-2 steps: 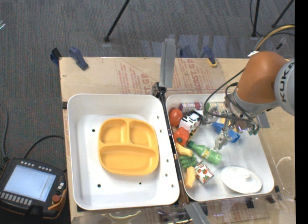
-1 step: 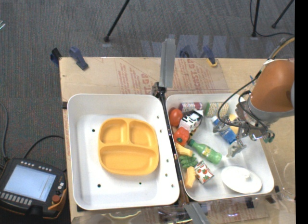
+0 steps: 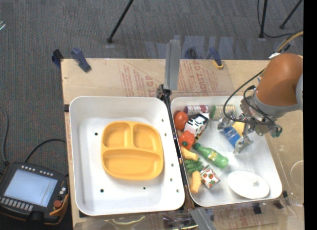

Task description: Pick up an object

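Grey carpet with a fine ribbed weave surrounds the bench [image 3: 124, 78], whose top is bare plywood-coloured board printed with faint red lettering. Thin black tripod legs [image 3: 124, 14] slant across the floor behind it, and a teach pendant [image 3: 32, 192] with a lit screen lies on the carpet at the lower left, its cable looping away. Blue clamps [image 3: 80, 59] grip the bench's far edge.

Two white bins sit side by side. The left bin [image 3: 81, 120] holds a yellow divided plate [image 3: 132, 150], lying flat near its middle. The right bin [image 3: 275, 174] carries a jumble: a red tomato [image 3: 181, 120], a black-and-white die [image 3: 197, 124], a green bottle [image 3: 212, 156] lying on its side, a small strawberry-printed carton [image 3: 210, 176] and a white lid [image 3: 248, 184] near the front corner.

The arm's orange band [image 3: 281, 78] hangs over the right bin's far right side. Below it the gripper [image 3: 238, 137] hovers with its fingers apart, straddling a blue and yellow object [image 3: 231, 135] that lies between them; whether they touch it I cannot tell.
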Available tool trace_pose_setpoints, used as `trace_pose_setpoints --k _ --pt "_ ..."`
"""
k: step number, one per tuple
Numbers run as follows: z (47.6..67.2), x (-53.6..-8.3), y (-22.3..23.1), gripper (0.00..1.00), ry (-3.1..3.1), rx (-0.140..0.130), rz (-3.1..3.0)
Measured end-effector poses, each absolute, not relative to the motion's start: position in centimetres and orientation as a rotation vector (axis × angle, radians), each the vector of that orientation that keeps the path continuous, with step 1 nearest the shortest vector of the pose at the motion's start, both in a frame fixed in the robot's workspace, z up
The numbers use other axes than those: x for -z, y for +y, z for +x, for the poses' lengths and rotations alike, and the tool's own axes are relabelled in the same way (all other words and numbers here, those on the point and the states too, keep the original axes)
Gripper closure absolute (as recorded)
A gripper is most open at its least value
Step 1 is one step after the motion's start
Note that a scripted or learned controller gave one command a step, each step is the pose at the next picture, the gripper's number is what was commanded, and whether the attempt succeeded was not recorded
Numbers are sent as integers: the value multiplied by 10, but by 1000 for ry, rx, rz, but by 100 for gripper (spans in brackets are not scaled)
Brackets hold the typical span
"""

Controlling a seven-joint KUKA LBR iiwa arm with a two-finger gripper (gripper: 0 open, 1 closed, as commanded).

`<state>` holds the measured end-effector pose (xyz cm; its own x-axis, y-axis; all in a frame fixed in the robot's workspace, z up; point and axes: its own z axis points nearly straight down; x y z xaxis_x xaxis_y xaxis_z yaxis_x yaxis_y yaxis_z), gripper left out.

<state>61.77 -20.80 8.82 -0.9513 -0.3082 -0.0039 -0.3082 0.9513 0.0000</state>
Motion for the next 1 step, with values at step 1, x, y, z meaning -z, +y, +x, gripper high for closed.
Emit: trace_pose_setpoints --k 1 --pt "618 -88 -204 0 3085 -1 -579"
